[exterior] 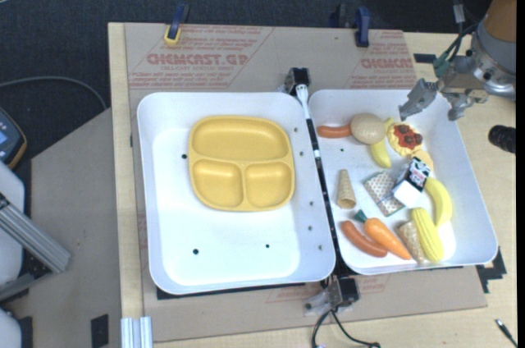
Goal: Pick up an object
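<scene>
- The gripper [434, 100] hangs over the back part of the right bin [480, 199], with its two fingers [413, 103] spread wide and nothing between them.
- I judge that the step in hand is the approach: no object is chosen by contact yet, and the grasp is not yet made.
- Just below the fingers lies the small pizza slice [404, 138] (red and yellow toy food), and a little to their left the beige egg-like ball [367, 127], which touches a banana piece [379, 153].
- Further from the fingers, toward the front of the bin, I see a sausage [333, 130], an ice cream cone [346, 189], two carrots [376, 237], a corn cob [428, 233] and a yellow banana [440, 199].
- The next move calls for a descent straight onto one item, probably the pizza slice, then closing; the crowding could make the fingers catch a neighbour.
- The left bin [156, 199] holds a yellow divided plate [242, 162], well apart from the fingers.
- On the brown board [246, 59] behind the bins, red print reads "CHEMCAST GP" (partly faint).
</scene>
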{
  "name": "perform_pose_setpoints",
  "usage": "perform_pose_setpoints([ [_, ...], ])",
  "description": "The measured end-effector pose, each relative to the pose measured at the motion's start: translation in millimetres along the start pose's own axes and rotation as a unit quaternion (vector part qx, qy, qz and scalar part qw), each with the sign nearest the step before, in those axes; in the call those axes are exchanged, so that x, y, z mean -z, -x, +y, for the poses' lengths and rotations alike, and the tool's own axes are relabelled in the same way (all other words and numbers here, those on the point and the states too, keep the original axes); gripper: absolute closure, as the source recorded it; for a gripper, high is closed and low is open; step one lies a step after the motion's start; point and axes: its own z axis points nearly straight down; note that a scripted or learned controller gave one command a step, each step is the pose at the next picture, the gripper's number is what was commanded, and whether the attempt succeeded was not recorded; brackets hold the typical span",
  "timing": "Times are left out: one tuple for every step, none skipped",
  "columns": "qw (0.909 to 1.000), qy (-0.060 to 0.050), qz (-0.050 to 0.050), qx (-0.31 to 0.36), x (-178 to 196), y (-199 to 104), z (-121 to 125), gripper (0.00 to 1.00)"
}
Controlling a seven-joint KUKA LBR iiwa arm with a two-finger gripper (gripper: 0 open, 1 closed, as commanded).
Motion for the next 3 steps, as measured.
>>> perform_pose_setpoints([
  [1.0,0.007,-0.001,0.001,8,0,2,0.0],
  [1.0,0.003,0.0,0.001,-55,3,3,0.0],
  [1.0,0.004,-0.001,0.001,-101,8,-2,0.0],
])
